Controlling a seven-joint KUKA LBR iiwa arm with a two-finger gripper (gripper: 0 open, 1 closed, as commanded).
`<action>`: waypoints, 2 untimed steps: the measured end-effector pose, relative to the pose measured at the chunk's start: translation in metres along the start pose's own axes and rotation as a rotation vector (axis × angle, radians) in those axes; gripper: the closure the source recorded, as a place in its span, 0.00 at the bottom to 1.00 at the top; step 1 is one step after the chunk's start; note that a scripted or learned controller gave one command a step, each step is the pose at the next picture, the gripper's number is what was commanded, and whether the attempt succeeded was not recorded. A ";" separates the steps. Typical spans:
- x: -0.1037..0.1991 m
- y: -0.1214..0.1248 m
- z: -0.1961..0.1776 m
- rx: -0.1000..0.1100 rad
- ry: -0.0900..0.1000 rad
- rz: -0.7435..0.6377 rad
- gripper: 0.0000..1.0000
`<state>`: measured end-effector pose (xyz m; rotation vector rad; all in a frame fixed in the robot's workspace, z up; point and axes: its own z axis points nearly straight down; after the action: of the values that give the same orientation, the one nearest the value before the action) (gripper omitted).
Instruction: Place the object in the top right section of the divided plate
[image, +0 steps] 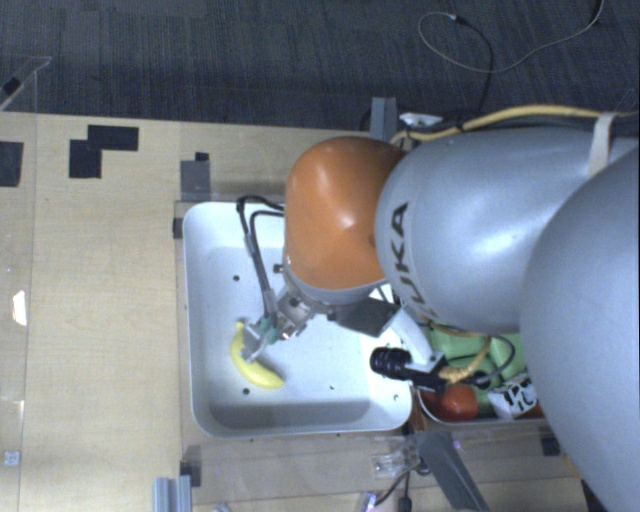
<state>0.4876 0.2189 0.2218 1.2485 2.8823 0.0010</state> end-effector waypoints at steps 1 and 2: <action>-0.010 -0.007 0.133 -0.008 0.001 0.028 0.00; 0.004 0.003 0.018 0.001 0.000 -0.037 0.00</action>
<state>0.4871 0.2243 0.2036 1.1948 2.9057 0.0000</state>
